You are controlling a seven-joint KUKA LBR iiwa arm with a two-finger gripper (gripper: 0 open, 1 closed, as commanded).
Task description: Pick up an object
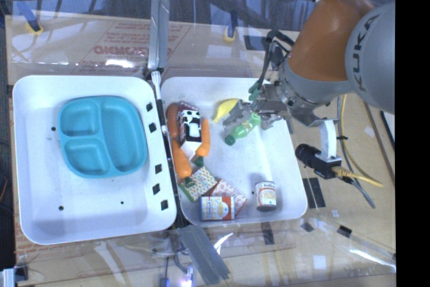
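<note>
Green bottle (pixel 240 130) lies tilted under the gripper (pixel 247 116), set low over the right bin (pixel 285 171) for grabbing (grip state: I cannot tell).

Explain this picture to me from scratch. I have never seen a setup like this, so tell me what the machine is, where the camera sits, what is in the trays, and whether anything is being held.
One camera looks down at a slant on a bench with two shallow white trays. The big grey and orange shape at the right is a robot arm; its job is to pick up an object. At its end is a pincer, low over the right tray.

The left tray holds a blue divided plate. The right tray holds a yellow banana, a green bottle, a carrot, a black and white carton, a green patterned packet, a small box and a small can.

The pincer sits right at the green bottle, but the view is too cluttered there to say whether it holds it.
</note>
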